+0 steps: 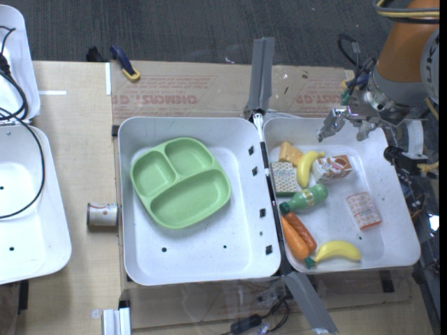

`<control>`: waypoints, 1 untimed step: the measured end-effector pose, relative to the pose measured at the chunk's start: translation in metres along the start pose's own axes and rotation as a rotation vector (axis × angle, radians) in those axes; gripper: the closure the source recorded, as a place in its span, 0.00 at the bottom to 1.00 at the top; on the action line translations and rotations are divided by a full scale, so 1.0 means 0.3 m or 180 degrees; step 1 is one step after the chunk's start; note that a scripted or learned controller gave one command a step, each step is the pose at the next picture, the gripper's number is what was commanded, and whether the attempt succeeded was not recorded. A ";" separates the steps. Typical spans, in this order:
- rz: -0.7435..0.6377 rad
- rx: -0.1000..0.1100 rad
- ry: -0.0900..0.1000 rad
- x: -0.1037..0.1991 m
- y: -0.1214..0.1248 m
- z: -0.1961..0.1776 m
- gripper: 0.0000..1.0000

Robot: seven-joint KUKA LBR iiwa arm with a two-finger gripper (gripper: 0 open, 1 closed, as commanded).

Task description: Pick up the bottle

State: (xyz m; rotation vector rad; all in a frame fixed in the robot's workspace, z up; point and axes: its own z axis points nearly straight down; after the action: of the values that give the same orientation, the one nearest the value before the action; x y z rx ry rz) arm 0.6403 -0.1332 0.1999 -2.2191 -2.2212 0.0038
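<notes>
Right bin (391, 257) centre: green bottle (305, 199) lying flat, cap pointing left-down, long axis near-horizontal; gripper (334, 125) spread wide, holding nothing.

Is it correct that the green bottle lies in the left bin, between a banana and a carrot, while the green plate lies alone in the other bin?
Not quite: the camera view shows the green bottle in the right bin, not the left. It does lie there between a banana and a carrot. The green plate lies alone in the left bin.
</notes>
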 end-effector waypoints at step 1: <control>0.0063 0.0006 0.0002 0.061 -0.181 0.255 0.00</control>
State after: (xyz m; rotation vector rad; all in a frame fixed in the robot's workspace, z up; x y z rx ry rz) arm 0.5858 -0.1150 0.1235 -2.2396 -2.1980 0.0054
